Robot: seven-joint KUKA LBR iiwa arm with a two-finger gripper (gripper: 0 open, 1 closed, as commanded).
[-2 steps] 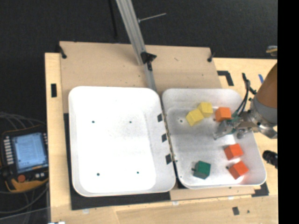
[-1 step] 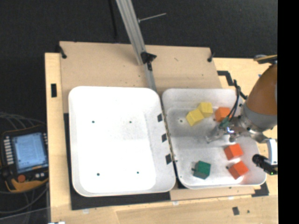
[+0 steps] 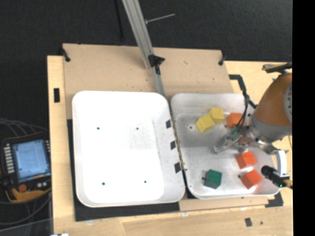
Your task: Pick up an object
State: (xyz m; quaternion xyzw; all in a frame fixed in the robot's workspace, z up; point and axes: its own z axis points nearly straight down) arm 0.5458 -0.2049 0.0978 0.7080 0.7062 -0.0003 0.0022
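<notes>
Right bin (image 3: 197, 102): orange block (image 3: 245, 159) just below jaws (image 3: 227, 144).

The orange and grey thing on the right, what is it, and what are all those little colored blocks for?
That is a robot arm. The picture is taken by one camera fixed above a bench, looking down at a slant, and the arm reaches in from the right side. On the bench sit two shallow white trays: the left bin and the right bin. In the right bin lie small blocks: two yellow blocks, a green block and three orange blocks, one near the yellow ones and two nearer the front. The arm's end effector, its grabbing part, is low in the right bin among the blocks. Its job is to pick one up. I cannot tell from here whether it has caught anything.
</notes>
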